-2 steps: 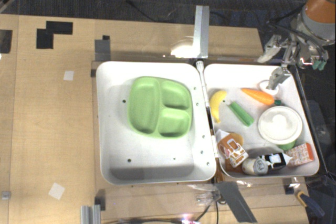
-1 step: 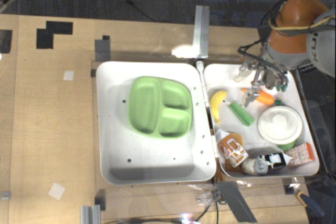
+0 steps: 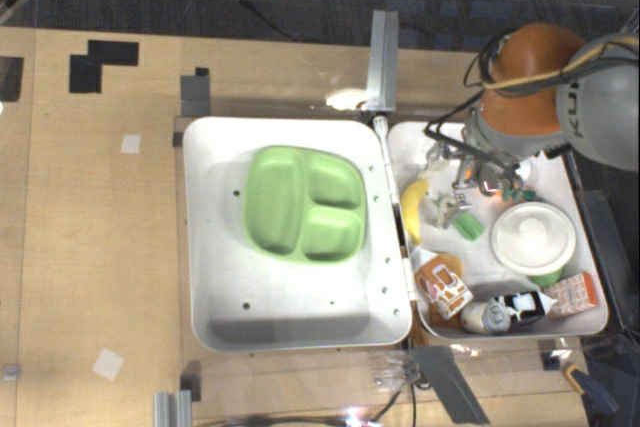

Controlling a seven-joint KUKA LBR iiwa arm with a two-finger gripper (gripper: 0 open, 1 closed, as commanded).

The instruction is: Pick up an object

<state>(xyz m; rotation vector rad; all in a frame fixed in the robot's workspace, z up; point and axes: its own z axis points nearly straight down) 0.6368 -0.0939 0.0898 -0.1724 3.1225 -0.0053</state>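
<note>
**Claw hangs over a crowded bin**

While the left bin (image 3: pixel 210 315) carries a lone green divided tray (image 3: pixel 303 202), the arm (image 3: pixel 560 95) leans in from the right so that its claw (image 3: pixel 470 183) hangs over the right bin (image 3: pixel 590 320), where the pickable clutter lies. Just beneath and beside it sit a yellow banana (image 3: pixel 412 207) and a small green block (image 3: pixel 467 226), the likeliest targets; a white round lid (image 3: pixel 535 234), orange pouch (image 3: pixel 443 282), dark bottle (image 3: pixel 510 308) and orange carton (image 3: pixel 573 294) crowd the near side. How far the claw is spread, and whether it grips anything, cannot be told from the desk's overhead camera.
</note>
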